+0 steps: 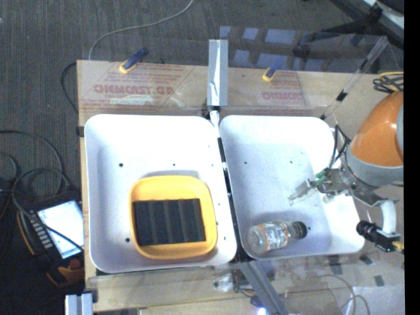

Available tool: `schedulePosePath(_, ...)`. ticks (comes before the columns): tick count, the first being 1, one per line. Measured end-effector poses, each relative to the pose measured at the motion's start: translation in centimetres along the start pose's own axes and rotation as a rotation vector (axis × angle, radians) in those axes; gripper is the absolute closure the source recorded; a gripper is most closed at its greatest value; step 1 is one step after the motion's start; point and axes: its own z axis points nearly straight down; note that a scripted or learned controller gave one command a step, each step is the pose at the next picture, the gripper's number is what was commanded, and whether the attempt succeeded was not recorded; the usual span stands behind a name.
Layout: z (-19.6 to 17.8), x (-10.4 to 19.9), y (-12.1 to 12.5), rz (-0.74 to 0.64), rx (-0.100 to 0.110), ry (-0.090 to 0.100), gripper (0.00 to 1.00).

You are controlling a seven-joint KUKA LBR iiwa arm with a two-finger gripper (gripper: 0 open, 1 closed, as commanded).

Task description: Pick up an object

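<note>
- Camera view has the clear plastic bottle (276,235) lying on its side in the right bin (262,149), below and left of the gripper (308,189).
- It looks light, smooth and prone to roll; gripping across its mid-body seems safest.
- Whether the gripper is released or clenched, I cannot tell; nothing shows in its grasp.
- Far left of the gripper, a yellow tray with a dark ribbed insert (173,216) sits in the left bin (105,143).
</note>
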Motion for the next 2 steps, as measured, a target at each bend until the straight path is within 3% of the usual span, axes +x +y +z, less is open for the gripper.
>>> schedulePosePath(1, -9.5, -1.5, -1.8, 0.417, 0.000, -0.001, 0.00)
schedulePosePath(2, -12.6, 3.2, -1.5, 0.053, -0.002, 0.000, 0.00)
